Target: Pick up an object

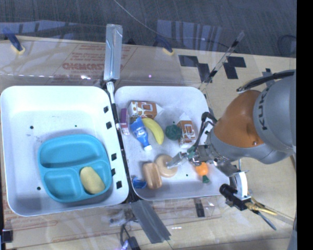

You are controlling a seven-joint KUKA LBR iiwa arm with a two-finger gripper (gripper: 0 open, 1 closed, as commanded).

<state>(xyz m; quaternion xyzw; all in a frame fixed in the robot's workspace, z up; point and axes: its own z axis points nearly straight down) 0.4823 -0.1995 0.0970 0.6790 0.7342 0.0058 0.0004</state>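
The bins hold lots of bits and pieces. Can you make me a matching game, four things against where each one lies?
Things:
1. potato
2. banana
3. carrot
4. blue bottle

Places:
A. just left of the banana
B. right bin, near the hand
C. on the blue tray, left bin
D. middle of the right bin

Pairs: 1-C, 2-D, 3-B, 4-A

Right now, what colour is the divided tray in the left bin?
Light blue; the tray shows best in the camera view.
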